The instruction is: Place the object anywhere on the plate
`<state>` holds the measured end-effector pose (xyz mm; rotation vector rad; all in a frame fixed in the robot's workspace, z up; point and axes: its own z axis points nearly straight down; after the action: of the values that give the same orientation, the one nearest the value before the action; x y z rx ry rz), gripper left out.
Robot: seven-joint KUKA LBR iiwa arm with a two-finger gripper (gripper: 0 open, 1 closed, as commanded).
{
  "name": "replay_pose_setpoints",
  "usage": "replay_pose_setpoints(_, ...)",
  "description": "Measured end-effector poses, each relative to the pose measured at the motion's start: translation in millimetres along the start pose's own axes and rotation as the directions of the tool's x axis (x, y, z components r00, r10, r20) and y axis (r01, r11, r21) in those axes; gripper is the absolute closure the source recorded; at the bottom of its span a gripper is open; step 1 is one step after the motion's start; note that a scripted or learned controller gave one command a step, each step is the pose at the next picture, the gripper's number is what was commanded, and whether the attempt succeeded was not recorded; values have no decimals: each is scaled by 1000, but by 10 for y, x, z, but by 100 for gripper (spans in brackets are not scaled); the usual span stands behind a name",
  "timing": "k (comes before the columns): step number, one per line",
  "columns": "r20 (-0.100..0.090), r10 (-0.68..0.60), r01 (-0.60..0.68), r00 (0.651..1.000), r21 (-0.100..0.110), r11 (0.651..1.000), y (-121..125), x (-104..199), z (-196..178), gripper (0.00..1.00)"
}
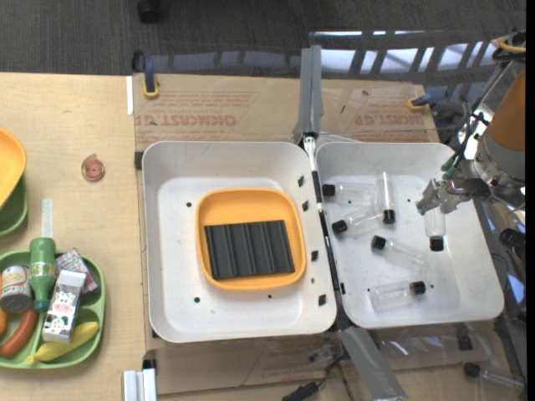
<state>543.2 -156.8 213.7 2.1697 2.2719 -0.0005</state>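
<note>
While reaching in from the right, arm (pixel 510 132) angled down, tool (pixel 440 197) over vials (pixel 376 220), grip unclear

A light wooden bench (pixel 75 124) fills the left and centre. A brown cardboard sheet (pixel 226 111) covers its right part, with red print reading backwards. 2 shallow white bins rest on the cardboard side by side, touching: the left bin (pixel 167 249) and the right bin (pixel 468 299). On the bare wood to the left lie a small pink disc (pixel 93 169), a green tray (pixel 92 341) of toy food near the front, and a yellow bowl (pixel 8 167) stacked on a green one at the edge.
</note>
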Motion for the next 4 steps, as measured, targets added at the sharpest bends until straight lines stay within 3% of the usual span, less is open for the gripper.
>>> replay_pose_setpoints(1,1,-375,375,927,0,927,772,78,98,100)
replay_pose_setpoints(2,5,-574,574,819,-3,819,1132,-714,-248,100)
replay_pose_setpoints(3,2,-623,623,782,-1,782,1085,-652,-1656,100)
replay_pose_setpoints(4,5,-833,833,553,-1,553,1114,-709,-2281,100)
